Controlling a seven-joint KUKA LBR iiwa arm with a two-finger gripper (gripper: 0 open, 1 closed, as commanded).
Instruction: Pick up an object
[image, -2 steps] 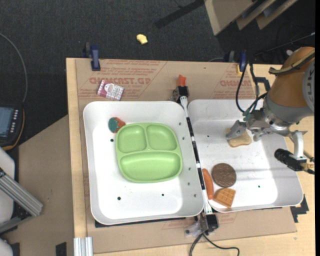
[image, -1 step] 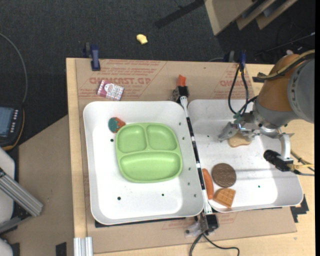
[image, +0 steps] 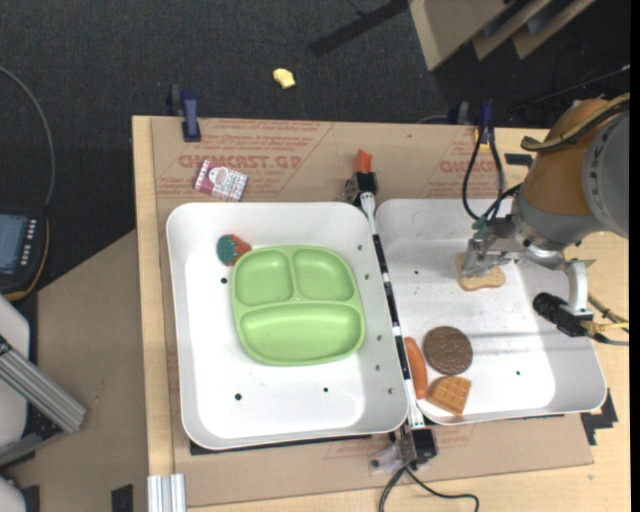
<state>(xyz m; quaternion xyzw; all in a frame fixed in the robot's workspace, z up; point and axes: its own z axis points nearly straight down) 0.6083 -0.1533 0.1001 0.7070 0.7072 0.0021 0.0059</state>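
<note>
At the near edge of the right white bin (image: 560, 400) lie a square golden waffle piece (image: 449, 394), an orange carrot stick (image: 415, 366) and a round brown cookie (image: 447, 349). Farther back, the gripper (image: 484, 262) stands over a flat tan biscuit-shaped piece (image: 480, 277), touching it; whether its fingers are spread or closed cannot be told. So thin a piece could slip free as it is lifted. The left white bin (image: 200, 380) holds a green three-compartment plastic plate (image: 297, 304) and a small red-and-teal toy (image: 233, 248).

green plate (image: 297, 305) — white bins (image: 200, 330)
</note>
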